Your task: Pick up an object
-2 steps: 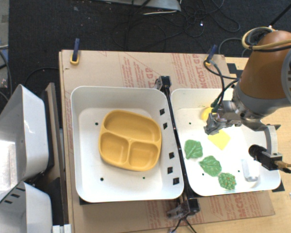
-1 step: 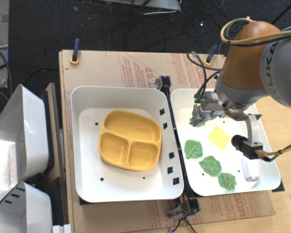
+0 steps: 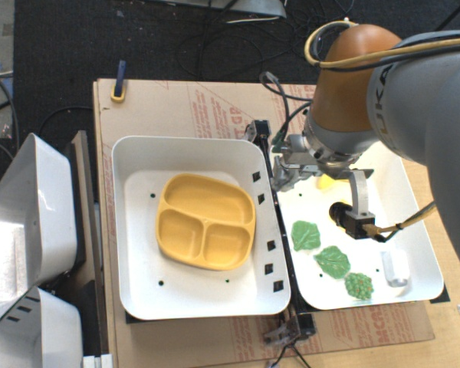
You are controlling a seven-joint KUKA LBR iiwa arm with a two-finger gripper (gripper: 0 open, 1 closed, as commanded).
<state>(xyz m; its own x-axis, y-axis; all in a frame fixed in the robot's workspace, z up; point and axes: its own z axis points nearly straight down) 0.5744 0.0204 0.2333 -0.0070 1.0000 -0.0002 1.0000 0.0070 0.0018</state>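
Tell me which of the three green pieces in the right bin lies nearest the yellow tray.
The upper-left green leaf, closest to the divider between the bins. The second leaf and the bumpy green piece trail away toward the bin's lower right, farther from the yellow tray.

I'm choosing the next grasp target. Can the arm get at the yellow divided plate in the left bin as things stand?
Probably yes. The yellow divided plate lies alone and uncovered in the left bin, open from above. The arm is over the right bin and would only have to cross the rims between them.
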